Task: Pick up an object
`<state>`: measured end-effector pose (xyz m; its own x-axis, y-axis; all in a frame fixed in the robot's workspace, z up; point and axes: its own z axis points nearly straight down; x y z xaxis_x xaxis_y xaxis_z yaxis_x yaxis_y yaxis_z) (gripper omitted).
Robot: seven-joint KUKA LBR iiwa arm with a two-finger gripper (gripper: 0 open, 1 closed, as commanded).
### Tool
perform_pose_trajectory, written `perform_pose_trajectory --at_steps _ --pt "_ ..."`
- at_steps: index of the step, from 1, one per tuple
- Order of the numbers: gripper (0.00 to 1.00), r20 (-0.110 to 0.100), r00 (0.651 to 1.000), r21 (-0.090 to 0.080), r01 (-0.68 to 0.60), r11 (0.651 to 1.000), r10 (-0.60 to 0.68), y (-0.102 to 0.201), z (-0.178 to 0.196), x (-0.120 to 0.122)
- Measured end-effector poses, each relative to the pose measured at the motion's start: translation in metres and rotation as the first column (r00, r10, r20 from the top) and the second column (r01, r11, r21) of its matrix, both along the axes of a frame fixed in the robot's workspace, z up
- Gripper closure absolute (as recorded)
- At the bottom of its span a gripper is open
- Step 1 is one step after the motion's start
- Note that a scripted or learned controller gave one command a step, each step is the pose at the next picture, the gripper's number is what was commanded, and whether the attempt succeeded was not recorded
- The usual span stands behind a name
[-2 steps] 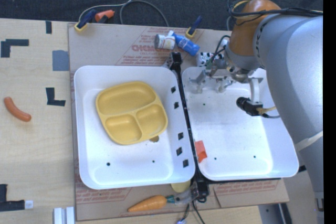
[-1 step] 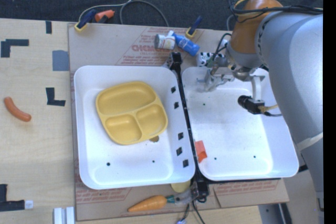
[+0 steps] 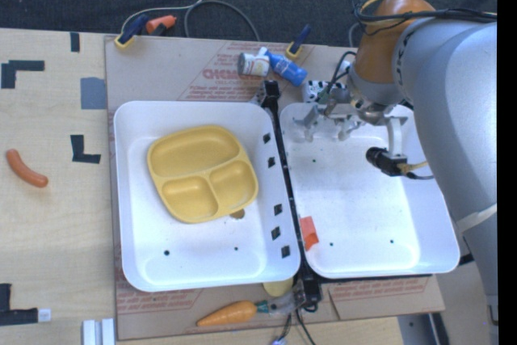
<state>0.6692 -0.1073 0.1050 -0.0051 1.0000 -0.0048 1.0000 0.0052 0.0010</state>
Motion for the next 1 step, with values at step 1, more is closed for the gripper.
perform_pose_trajectory --at_steps 1 --pt "0.0 0.004 1.0 0.007 -0.001 1.0 0.001 0.0654 0.0847 0.0004"
